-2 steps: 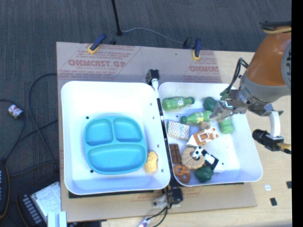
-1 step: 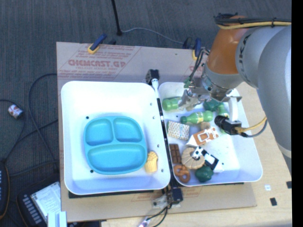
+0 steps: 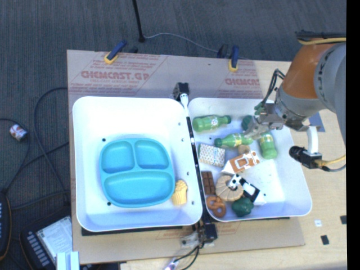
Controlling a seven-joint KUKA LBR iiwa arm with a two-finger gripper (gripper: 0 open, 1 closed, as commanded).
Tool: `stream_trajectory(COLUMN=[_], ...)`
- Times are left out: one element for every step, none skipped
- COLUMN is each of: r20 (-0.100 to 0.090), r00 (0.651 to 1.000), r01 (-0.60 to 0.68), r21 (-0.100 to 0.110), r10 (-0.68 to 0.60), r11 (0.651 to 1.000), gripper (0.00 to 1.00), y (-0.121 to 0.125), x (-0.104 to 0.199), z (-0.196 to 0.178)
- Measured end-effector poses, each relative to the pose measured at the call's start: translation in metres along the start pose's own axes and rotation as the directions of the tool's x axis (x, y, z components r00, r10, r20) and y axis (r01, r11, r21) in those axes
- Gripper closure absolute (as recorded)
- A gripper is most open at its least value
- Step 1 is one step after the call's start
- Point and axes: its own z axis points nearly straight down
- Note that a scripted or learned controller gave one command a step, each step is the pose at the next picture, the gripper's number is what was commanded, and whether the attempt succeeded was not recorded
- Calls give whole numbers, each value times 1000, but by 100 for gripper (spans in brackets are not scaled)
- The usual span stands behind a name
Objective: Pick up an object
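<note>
Fingers [image 3: 260,125], spread unclear to me, hover among green bottles [image 3: 233,141]; crowded neighbours just beside could spoil my grasp.

The arm [image 3: 323,75] is grey, with a broad orange band just above the wrist and a rounded grey link beyond it. Below the band a grey collar leads to the tool [image 3: 260,122], a small body of pale metal. A thin black cable [image 3: 274,86] loops beside the wrist, and a black fitting [image 3: 301,155] with a yellow lead hangs behind the tool.
</note>
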Motion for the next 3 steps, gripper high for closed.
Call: stream_trajectory(r20=[-1,-1,3], r00=[1000,1000,1000], r01=[1,5,5], r21=[-1,-9,-11], r10=[-1,-5,-5], r11=[1000,1000,1000], gripper=[0,0,100], y=[1,34,34], x=[1,1,0], z=[0,62,52])
